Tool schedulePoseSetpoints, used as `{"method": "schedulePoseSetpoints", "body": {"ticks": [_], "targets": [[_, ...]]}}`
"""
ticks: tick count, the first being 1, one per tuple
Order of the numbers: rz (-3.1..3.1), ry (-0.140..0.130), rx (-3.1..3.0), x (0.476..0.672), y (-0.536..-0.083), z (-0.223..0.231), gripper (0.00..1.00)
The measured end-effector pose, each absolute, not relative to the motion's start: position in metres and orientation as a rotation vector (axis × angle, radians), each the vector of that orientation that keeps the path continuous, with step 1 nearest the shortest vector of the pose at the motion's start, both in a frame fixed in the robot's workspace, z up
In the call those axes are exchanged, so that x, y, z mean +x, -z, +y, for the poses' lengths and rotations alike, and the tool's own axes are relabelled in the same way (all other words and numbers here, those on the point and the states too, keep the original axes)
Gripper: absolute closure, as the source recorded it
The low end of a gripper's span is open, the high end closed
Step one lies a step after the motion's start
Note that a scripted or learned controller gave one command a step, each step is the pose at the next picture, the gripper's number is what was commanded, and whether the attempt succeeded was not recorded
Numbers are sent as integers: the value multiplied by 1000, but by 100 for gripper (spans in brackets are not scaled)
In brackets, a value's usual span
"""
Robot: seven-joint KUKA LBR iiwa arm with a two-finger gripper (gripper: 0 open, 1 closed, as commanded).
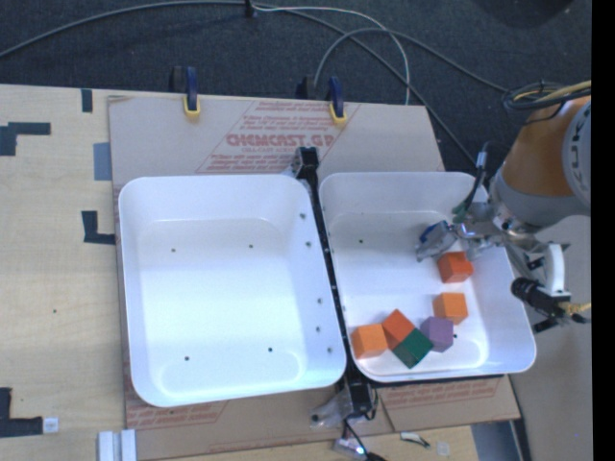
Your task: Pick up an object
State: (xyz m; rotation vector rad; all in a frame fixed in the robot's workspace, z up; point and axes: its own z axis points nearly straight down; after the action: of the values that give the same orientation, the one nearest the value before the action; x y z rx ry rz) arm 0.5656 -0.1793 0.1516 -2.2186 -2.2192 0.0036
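The robot's hand (444,243) hovers low in the right bin (384,200), just above a small orange-red cube (455,268). Whether it is open or closed cannot be told. Five more blocks lie nearer the bin's front.

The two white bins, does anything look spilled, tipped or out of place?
Nothing stands out. All six blocks lie inside the right white plastic bin: four bunched at its near edge, an orange cube apart, a red-orange cube by the claw.
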Motion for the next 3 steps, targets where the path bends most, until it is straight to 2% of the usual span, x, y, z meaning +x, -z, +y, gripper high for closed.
{"method": "schedulePoseSetpoints", "body": {"ticks": [1, 2, 3], "targets": [[-2224, 1, -2226, 565, -113, -182, 0], [-2226, 4, -2227, 566, -125, -182, 100], [-2225, 4, -2224, 566, -187, -178, 100]]}}
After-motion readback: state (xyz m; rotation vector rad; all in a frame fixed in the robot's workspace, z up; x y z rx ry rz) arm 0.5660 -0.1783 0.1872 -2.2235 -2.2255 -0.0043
